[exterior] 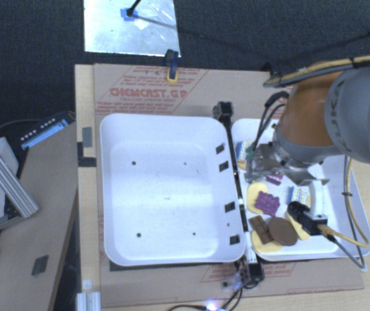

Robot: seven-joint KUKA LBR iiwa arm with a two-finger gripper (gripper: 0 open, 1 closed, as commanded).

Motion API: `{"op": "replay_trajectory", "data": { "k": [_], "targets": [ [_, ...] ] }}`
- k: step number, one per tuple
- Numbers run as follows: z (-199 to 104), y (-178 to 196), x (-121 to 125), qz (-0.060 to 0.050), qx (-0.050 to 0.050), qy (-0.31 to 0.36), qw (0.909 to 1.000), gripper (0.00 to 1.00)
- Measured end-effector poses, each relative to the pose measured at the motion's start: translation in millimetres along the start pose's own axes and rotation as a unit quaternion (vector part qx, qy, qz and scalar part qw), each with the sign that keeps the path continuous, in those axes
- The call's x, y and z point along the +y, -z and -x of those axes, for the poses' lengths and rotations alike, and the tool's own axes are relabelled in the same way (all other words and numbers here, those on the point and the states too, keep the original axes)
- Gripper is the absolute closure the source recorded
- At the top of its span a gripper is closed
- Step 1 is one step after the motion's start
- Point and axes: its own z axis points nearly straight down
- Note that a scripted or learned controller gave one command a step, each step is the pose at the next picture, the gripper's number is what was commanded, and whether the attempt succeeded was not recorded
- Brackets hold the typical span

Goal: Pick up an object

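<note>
You have the grey arm with its orange band [314,118] low over the right shallow white bin [359,222]. Aim for the purple knobbly block [267,203], just above the round brown disc [282,231]. The wrist hides the end effector [260,165]; its state can't be told.

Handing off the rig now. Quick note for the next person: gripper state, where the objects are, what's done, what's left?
Gripper: down in the right bin, at its left side; the arm hides what it is doing.
Objects: purple piece, brown round piece, brown bar and yellow piece lie in the right bin, near its front left.
Left bin: white, beside it.
Done: no pick confirmed.
Left: grasp and lift one object.
</note>
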Motion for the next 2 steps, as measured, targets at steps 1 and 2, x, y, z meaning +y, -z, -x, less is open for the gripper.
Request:
{"op": "replay_trajectory", "data": {
  "k": [1,2],
  "targets": [
    [-9.9,39.2,34.9,-0.002,0.0,-0.002,1.0,1.0],
    [-51.5,23.9,130.9,-0.001,0.0,-0.001,1.0,1.0]
  ]
}}
